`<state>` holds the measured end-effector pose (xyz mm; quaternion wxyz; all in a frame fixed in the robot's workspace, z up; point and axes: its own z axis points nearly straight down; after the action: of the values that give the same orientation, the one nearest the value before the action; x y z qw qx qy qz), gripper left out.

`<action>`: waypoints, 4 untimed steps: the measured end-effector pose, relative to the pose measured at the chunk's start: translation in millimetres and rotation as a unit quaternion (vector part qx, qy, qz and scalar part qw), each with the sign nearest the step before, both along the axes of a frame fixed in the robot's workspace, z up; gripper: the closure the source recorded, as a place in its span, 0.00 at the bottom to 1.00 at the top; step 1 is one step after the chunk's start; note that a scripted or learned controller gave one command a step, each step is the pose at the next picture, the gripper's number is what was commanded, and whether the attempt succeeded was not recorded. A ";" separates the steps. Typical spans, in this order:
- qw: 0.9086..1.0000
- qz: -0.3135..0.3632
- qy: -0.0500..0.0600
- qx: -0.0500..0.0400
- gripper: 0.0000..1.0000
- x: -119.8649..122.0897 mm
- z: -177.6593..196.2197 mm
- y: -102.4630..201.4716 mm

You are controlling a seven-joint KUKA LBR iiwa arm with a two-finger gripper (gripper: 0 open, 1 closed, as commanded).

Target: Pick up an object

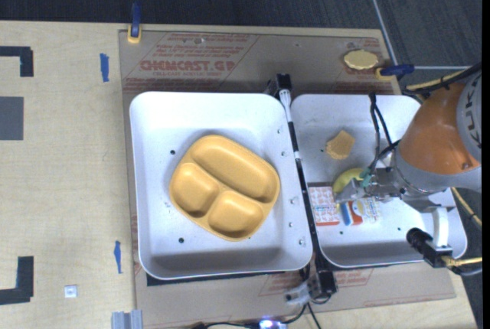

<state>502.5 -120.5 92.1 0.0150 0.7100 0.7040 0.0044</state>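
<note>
Two shallow white bins side by side on a flat brown sheet of cardboard (199, 60) with red print, on a pale wooden bench (61, 167).

In the left bin (149, 121): one big yellow tray (223, 186), smooth and shiny like plastic, with round corners and three puffy bumps, lying tilted in the middle of the bin.

In the right bin (321, 109): a small tan lump (340, 144), rough and chunky, near the middle. Just below it, a little yellow-green thing (347, 180), curved and smooth. Under that, a flat card (331, 209) with red, white and blue print, lying against the bin's left wall.

Reaching in from the right: a grey arm with a fat, round orange band (438, 138). Black cable (377, 125) looping over it. Gripper (367, 185) low in the right bin, right beside the yellow-green thing and over the edge of the flat card. Claw wide or narrow? Cannot tell; too small and mixed up with the things under it. Nothing plainly held.

Up on the cardboard, behind the right bin: a flat round tan disc (361, 60). Bits of blue tape (104, 67) on the bench.
</note>
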 end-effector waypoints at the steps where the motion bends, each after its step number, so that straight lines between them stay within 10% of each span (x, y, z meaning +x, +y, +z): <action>1: 1.000 0.004 0.011 0.006 0.00 -21.7 -6.1 23.4; 2: 1.000 0.003 0.009 0.006 1.00 -20.5 3.7 23.2; 3: 1.000 0.003 0.009 0.006 0.00 -20.5 3.7 23.3; 4: 1.000 0.003 0.013 0.008 0.00 -22.6 -6.3 26.5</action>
<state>480.0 -93.9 85.8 0.0007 0.7077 0.7065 0.0007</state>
